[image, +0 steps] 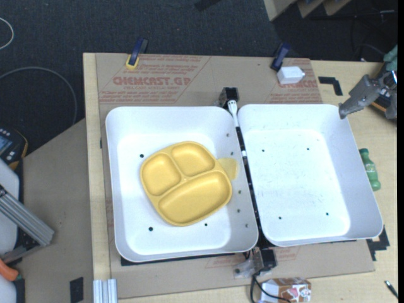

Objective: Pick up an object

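a yellow plate (185, 182) with three compartments, two small ones toward the far side and one large one toward the near side, lies flat in the left bin (120, 137), roughly in its middle and turned at a slant, with a small yellow tab poking out of its right edge. the end effector (357, 100) hovers at the far right corner of the right bin (353, 213), well apart from the plate; whether it is open or closed cannot be told, and nothing is seen in it.
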Available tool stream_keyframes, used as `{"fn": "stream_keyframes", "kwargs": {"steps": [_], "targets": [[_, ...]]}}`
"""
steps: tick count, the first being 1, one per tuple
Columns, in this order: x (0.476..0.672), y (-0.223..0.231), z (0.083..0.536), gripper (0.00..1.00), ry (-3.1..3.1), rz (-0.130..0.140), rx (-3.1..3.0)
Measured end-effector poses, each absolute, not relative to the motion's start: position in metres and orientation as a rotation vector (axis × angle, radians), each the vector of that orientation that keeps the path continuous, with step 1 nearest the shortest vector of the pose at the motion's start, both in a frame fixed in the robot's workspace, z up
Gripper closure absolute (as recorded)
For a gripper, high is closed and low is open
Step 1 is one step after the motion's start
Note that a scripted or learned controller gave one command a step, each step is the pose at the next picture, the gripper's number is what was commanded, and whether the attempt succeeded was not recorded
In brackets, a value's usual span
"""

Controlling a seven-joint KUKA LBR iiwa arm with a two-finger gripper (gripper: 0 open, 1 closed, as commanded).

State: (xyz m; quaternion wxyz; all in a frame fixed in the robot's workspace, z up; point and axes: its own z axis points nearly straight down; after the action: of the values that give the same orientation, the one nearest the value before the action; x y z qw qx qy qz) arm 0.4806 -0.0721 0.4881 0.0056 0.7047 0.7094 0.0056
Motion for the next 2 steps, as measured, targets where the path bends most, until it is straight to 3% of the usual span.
{"fn": "stream_keyframes", "kwargs": {"steps": [1,2], "targets": [[0.481,-0.075,0.492,1.00,2.219,0.005,2.215],[0.478,-0.052,0.383,1.00,2.229,-0.012,2.227]]}}
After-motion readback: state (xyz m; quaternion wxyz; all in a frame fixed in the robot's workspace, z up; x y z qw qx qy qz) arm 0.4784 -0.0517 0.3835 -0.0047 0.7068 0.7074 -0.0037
